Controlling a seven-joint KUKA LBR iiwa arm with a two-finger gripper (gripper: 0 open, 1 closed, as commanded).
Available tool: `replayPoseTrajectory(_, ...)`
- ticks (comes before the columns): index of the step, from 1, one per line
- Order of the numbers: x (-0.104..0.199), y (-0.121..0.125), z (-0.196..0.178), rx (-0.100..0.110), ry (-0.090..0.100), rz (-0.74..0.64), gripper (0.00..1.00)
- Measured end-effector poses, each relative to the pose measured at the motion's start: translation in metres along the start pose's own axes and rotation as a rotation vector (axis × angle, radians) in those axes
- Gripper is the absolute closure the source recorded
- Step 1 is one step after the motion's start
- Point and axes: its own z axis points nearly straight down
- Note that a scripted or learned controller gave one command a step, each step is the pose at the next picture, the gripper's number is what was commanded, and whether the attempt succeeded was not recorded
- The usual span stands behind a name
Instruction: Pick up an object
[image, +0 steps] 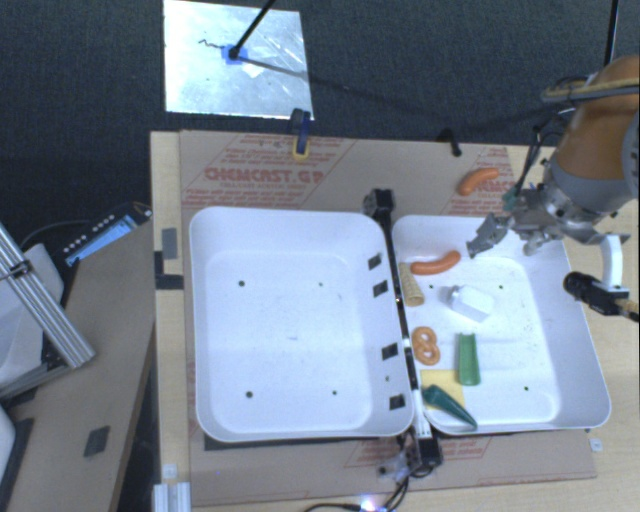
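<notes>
My gripper (484, 240) hangs over the back of the right bin (560, 330), open, with nothing between its fingers. Just left of and below it lies an orange sausage (435, 264). Further forward in that bin are a pale corn piece (411, 285), a white block (470, 302), an orange pretzel (427, 345), a green block (467, 358), a yellow flat piece (437, 380) and a dark green pepper-like piece (448, 405). None of them is touched by the gripper.
The left bin (290, 320) adjoins the right one along a black-clipped divider (395, 300). A second orange sausage (478, 181) lies on the cardboard behind the right bin. The arm (595, 150) comes in from the upper right.
</notes>
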Motion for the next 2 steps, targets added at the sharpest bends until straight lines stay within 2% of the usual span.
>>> replayPoseTrajectory(1,-0.013,-0.024,0.101,0.004,0.001,0.002,0.0)
replayPoseTrajectory(2,-0.014,-0.074,0.123,0.006,0.001,0.003,0.0)
